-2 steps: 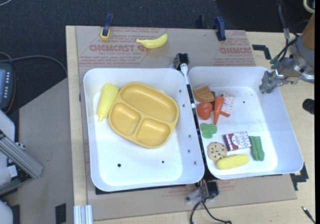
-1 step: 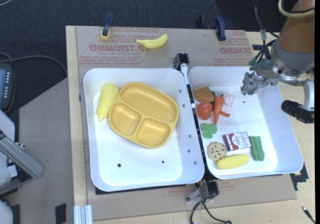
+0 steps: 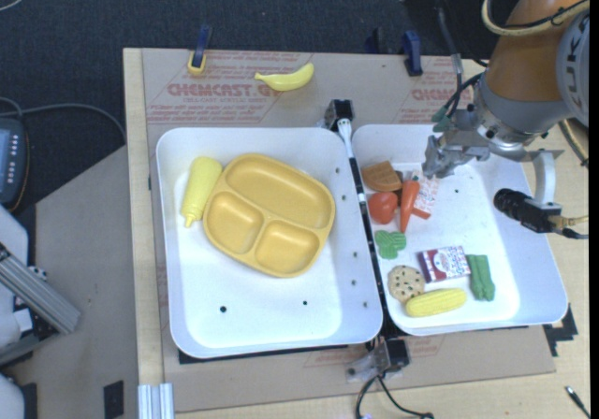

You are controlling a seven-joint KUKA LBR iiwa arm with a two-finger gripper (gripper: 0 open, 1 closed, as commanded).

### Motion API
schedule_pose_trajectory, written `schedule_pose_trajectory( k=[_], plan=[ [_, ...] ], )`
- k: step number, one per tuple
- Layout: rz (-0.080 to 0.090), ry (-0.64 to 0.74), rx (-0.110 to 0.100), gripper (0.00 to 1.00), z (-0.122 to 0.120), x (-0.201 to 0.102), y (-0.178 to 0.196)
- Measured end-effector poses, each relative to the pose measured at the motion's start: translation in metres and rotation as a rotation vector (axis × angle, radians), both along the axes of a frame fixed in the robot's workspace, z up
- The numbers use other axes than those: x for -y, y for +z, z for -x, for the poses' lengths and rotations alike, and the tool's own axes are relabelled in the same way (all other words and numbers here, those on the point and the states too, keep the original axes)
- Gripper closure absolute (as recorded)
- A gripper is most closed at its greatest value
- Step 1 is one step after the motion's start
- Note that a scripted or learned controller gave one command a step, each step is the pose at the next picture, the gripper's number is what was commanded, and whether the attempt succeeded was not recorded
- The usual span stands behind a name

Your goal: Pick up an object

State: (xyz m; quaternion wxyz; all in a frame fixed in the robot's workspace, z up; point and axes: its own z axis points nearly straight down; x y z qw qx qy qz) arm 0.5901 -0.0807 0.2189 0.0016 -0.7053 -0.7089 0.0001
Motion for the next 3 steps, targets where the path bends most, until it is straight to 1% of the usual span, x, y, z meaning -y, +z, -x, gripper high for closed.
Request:
schedule_pose_trajectory(
  k=[1, 2, 3],
  plan=[
    [0.001, 0.000, 0.005, 1.00, -0.013, -0.043, 0.001],
    [0.001, 0.001, 0.006, 1.00, -0.019, -0.095, 0.013],
    [0.000, 0.002, 0.005, 1.00, -0.036, -0.151, 0.003]
  ],
)
